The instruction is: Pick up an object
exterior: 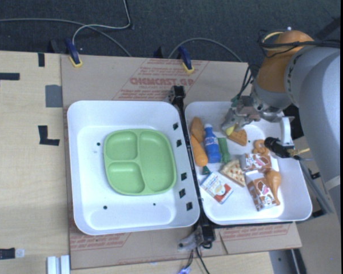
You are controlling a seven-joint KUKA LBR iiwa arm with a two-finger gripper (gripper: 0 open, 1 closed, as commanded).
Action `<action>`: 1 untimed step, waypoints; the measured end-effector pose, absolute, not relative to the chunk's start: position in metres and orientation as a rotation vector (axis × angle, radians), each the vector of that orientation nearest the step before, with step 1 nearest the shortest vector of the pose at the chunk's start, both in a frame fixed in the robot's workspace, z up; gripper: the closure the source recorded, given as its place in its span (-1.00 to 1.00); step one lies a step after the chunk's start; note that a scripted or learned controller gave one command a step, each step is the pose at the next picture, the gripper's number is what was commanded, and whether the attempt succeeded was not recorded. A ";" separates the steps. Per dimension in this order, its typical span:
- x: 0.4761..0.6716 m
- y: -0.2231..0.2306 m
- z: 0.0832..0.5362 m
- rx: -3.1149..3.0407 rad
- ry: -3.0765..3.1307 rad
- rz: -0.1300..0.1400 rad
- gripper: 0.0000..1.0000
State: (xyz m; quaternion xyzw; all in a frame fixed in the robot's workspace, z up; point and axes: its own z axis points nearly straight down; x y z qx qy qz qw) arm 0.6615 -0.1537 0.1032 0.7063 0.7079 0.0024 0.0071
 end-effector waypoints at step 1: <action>0.656 -0.064 0.185 2.218 2.225 0.002 1.00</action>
